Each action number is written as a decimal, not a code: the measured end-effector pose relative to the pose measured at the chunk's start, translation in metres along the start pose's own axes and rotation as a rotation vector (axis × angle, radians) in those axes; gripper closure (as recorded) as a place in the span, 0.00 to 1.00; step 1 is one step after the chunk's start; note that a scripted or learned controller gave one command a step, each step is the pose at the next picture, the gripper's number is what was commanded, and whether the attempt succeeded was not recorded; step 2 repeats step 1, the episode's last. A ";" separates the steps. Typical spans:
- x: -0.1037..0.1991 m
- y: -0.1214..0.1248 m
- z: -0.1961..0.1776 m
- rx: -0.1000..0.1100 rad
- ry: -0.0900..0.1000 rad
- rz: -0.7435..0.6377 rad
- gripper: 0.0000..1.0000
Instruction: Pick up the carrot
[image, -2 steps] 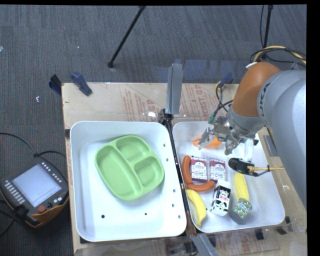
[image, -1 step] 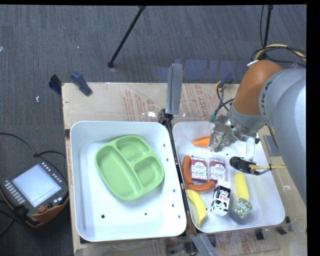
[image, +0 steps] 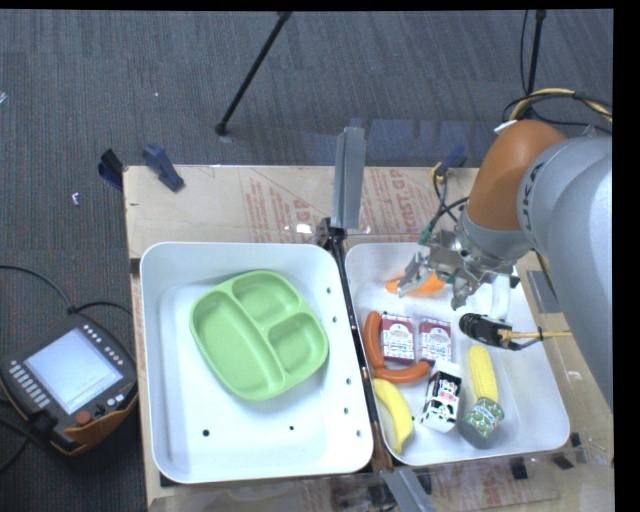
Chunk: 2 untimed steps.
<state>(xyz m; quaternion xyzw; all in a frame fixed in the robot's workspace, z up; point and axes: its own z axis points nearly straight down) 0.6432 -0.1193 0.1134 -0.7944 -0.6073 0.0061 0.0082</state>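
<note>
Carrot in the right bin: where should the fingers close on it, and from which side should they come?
Probably across the middle of the carrot, coming straight down. It seems to lie flat near the back of the right bin, long axis roughly left to right, clear of the other food. The gripper hangs right over it and hides much of it, so its ends are unclear.
</note>
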 end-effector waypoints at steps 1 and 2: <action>0.003 -0.001 0.006 -0.010 -0.001 -0.003 0.00; 0.003 -0.001 0.006 -0.010 -0.001 -0.003 0.00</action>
